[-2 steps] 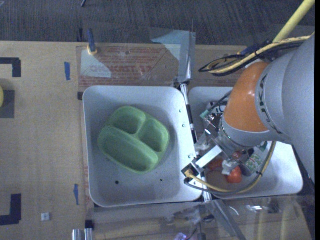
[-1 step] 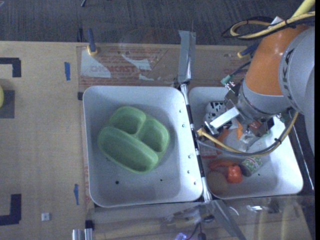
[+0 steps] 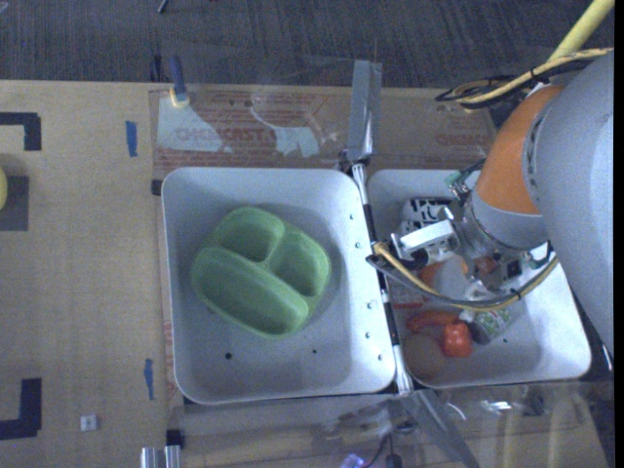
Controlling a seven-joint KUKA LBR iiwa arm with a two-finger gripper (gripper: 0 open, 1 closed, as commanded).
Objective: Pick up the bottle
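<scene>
Camera view: end effector low in the right bin — grip state unreadable — arm hiding the clutter.

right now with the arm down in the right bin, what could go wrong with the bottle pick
1. The arm covers much of the right bin, and the bottle can't be made out among the items beneath it, so the grab may land on the wrong thing.
2. An orange-red object and other small items lie crowded close by; they could be knocked or caught instead.
3. Loose yellow cables loop beside the wrist and might snag on the clutter.
</scene>
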